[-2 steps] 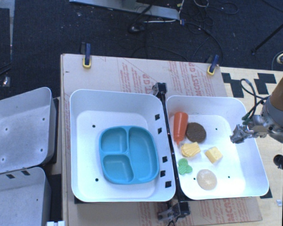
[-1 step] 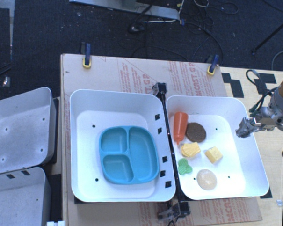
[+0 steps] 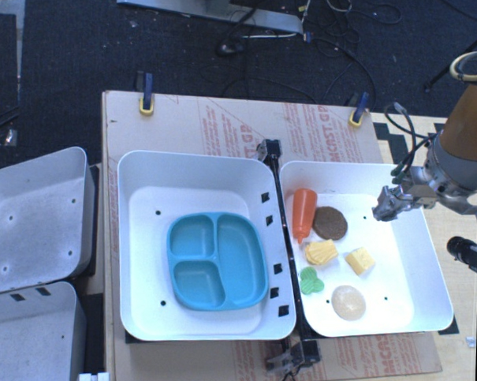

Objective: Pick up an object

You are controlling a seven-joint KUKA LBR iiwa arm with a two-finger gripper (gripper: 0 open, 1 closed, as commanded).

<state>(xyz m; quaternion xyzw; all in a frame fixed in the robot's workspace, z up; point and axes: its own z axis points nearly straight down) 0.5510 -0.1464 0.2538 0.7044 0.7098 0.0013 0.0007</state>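
Note:
The right bin (image 3: 423, 300) holds an orange carrot (image 3: 303, 211), a brown round patty (image 3: 330, 223), a yellow corn piece (image 3: 322, 252), a yellow block (image 3: 360, 261), a green piece (image 3: 311, 281) and a pale round bun (image 3: 348, 302). My gripper (image 3: 385, 206) hangs over the bin's upper right part, to the right of the patty and apart from every item. Nothing shows between its tips.
The left bin (image 3: 142, 221) carries a blue three-compartment tray (image 3: 216, 260). A black divider clip strip (image 3: 278, 219) runs between the bins. White trays (image 3: 32, 216) lie off the bench to the left. Yellow clamps (image 3: 147, 104) hold the board's far edge.

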